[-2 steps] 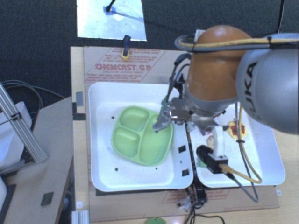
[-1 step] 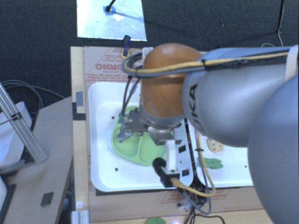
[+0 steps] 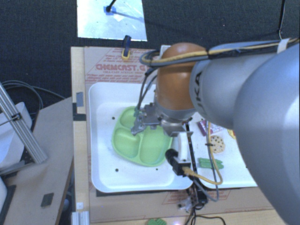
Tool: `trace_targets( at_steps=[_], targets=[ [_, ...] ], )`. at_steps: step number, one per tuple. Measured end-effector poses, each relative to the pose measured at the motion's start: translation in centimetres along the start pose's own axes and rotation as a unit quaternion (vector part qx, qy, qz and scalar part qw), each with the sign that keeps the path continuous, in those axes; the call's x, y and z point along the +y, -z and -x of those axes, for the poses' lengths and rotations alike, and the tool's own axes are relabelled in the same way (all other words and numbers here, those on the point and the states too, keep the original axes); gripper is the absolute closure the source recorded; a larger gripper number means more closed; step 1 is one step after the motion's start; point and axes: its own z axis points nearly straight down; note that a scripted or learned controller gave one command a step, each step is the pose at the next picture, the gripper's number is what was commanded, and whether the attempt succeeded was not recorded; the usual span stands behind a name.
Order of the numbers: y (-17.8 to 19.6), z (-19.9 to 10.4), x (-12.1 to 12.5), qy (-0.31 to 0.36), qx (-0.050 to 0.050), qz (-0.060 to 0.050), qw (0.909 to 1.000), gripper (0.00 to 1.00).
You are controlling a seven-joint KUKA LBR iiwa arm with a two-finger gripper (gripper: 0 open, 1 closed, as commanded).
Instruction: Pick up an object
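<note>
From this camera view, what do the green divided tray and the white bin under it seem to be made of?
Green divided tray: probably moulded plastic, with a smooth, slightly glossy finish, an even pale green colour and rounded compartment walls.
White bin: likely thin formed plastic, matte to satin, with soft rounded corners and a shallow raised rim. Neither material is certain.

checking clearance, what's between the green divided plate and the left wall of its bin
In the camera view, only bare white bin floor lies between the green divided plate and the left wall of the left bin.

pale green tray (image 3: 140,144), white bin (image 3: 105,125)
</note>
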Motion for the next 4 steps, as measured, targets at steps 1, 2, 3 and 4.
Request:
trace_targets(
  at_steps=[1, 2, 3, 4],
  targets=[
    [2.0, -5.8, -4.0, 0.007, 0.002, 0.001, 1.0000, 0.00],
    [-5.8, 3.4, -3.8, -0.003, -0.002, -0.002, 1.0000, 0.00],
    [-1.7, 7.3, -3.6, 0.000, 0.001, 0.003, 1.0000, 0.00],
    [-1.9, 15.5, -0.3, -0.002, -0.001, 0.003, 1.0000, 0.00]
  ],
)
